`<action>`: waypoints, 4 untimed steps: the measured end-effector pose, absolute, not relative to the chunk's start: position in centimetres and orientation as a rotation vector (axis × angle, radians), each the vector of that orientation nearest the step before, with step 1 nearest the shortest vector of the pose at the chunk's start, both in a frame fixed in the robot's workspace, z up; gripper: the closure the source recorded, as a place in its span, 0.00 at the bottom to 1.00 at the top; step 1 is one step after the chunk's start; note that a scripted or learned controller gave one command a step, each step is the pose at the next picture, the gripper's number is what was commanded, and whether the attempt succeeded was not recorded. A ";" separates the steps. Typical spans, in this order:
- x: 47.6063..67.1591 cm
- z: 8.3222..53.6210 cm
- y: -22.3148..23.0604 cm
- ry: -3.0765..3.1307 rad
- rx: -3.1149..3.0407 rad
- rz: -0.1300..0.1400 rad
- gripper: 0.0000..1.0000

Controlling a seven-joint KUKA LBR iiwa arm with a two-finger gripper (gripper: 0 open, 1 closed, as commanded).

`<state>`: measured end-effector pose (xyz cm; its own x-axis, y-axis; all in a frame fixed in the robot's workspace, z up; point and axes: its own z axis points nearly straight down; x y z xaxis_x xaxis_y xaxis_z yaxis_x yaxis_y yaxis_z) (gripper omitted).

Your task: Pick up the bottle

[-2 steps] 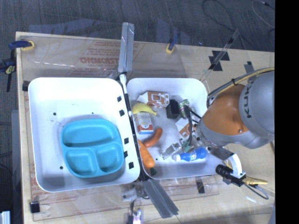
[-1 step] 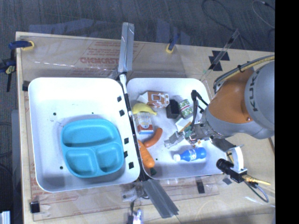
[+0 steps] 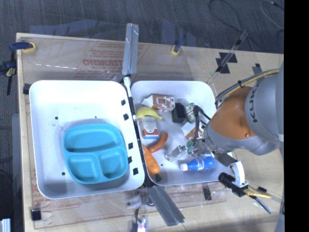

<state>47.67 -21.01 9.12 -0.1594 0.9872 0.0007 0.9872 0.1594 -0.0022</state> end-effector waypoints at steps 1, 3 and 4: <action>47.7 16.9 -21.1 -2.387 -2.041 0.001 0.00; 47.8 17.8 -21.1 -2.392 -2.034 0.001 0.00; 47.7 9.1 -20.9 -2.389 -2.040 0.002 0.00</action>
